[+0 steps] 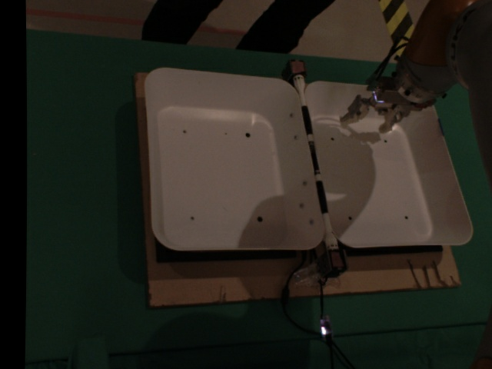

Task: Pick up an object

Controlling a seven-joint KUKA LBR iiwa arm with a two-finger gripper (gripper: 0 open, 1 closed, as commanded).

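Observation:
My gripper (370, 119) hangs over the far left part of the right bin (415, 198), close to the dividing bar. Its pale fingers (350, 116) are spread apart, so it is open, and I see nothing between them. The gripper's shadow falls on the bin floor just below it. The grey arm with its orange band (450, 10) reaches in from the upper right corner.
The left bin (192, 206) lies beside the right one, its floor marked with small dark dots. A black-and-white striped bar (314, 160) runs between the bins. Both rest on a cardboard sheet (231, 287) on the green bench. A cable (323, 325) trails off the front.

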